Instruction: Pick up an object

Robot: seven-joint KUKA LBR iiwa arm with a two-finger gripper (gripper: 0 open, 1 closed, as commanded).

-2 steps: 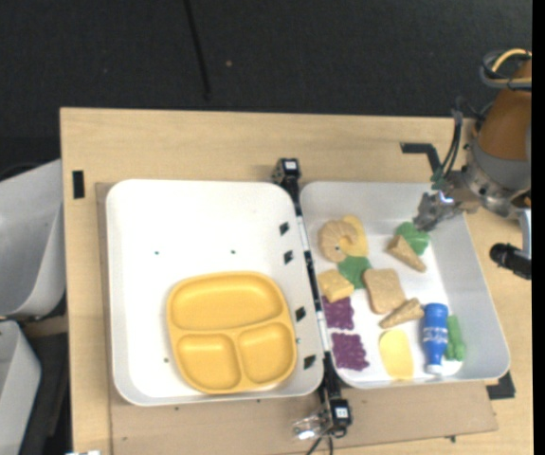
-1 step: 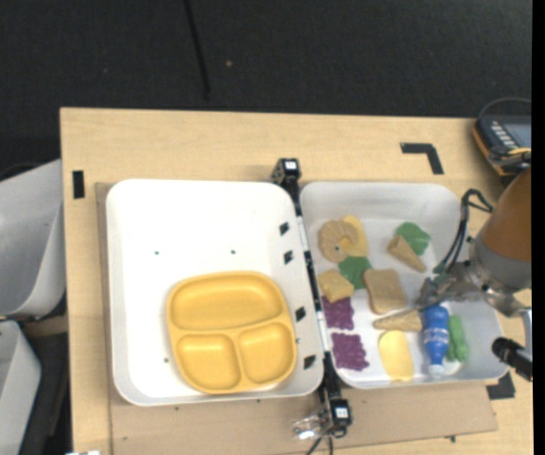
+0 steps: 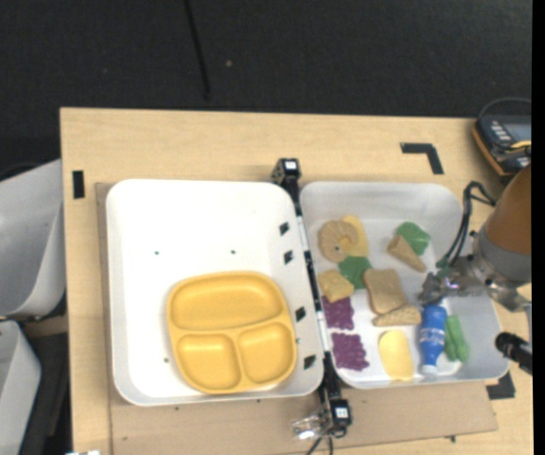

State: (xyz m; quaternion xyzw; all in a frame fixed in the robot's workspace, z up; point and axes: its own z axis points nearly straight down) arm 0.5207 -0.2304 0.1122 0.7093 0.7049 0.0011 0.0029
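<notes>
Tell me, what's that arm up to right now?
Gripper low in right bin, above blue bottle. Nothing seen held. Toy food crowded around it.

A yellow divided tray (image 3: 232, 331) is seen in the left bin (image 3: 130, 254), near its front edge. Small food items are gathered in the right bin (image 3: 376, 197), where the gripper (image 3: 440, 287) is placed just above a blue bottle (image 3: 433, 337).
</notes>
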